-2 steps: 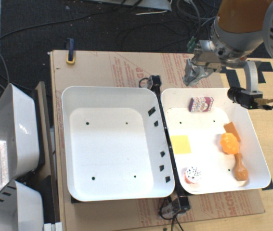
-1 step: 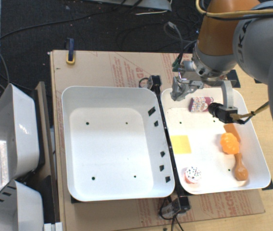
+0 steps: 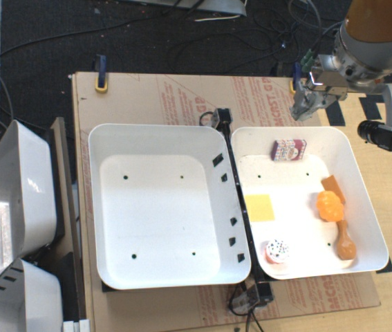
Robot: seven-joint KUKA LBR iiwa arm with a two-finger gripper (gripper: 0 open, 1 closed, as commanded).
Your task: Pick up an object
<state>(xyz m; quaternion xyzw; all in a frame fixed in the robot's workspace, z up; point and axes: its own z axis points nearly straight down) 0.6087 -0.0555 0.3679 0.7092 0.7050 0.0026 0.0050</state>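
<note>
The right bin (image 3: 361,185) holds several objects. A small purple and white box (image 3: 289,149) lies near its back wall. A flat yellow square (image 3: 260,208) sits by the left wall, and a small white, speckled piece with a red base (image 3: 276,252) is at the front. An orange lump (image 3: 330,206) rests on a long orange-brown tool (image 3: 346,244) along the right side. My gripper (image 3: 310,106) hangs above the bench just behind the right bin's back rim, up and to the right of the purple box. I see nothing held in it.
The left bin (image 3: 106,185) stands beside the right one, with black clips (image 3: 234,220) along the divide. Spare white bins (image 3: 16,206) are stacked off the bench's left edge. A yellow clamp (image 3: 101,81) grips the back left corner. Cables run behind the bench.
</note>
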